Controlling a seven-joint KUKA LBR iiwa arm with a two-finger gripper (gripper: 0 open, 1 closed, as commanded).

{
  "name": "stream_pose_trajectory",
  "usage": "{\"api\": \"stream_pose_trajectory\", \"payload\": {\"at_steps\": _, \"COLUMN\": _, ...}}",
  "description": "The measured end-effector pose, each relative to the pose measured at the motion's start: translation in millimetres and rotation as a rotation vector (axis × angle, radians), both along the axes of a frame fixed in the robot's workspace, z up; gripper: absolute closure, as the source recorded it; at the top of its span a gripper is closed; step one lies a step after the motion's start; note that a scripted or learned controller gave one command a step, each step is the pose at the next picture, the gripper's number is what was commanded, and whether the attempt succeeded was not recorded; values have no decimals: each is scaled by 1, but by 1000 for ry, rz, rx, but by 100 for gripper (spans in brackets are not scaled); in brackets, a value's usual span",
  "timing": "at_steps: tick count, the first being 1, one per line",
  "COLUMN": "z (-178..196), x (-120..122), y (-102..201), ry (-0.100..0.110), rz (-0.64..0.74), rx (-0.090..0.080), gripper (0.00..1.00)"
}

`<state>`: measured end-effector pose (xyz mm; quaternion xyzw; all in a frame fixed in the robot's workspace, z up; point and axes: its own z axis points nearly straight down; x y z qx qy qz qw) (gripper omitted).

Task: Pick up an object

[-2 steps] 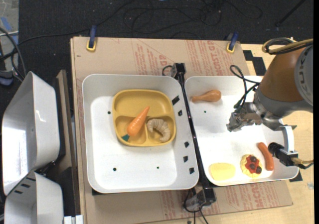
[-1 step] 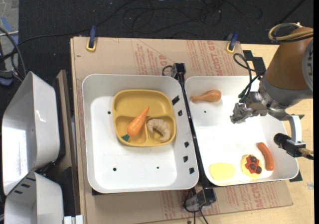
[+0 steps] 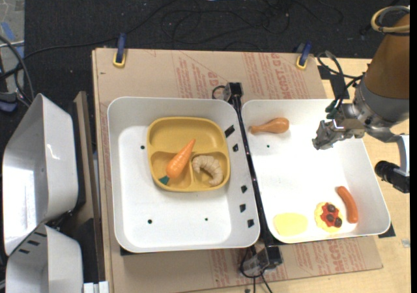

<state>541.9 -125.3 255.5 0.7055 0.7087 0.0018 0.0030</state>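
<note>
Red printed lettering is running across the brown board (image 3: 273,73) lying under the two bins, showing at 12 o'clock above them and again at 6 o'clock along the front edge. The print is appearing upside down and mirrored, and no word of it is coming through clearly enough to be read.

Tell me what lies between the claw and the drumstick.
Bare white bin floor: the camera view shows nothing between the claw and the drumstick in the right bin.
</note>
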Motion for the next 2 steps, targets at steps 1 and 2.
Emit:
{"api": "stream_pose_trajectory", "payload": {"at_steps": 1, "z": -14, "x": 23, "y": 55, "ry": 5, "rz": 4, "rx": 2, "gripper": 100}}
{"api": "stream_pose_trajectory", "payload": {"at_steps": 2, "z": -10, "x": 51, "y": 107, "ry": 3, "rz": 4, "rx": 3, "gripper": 100}}
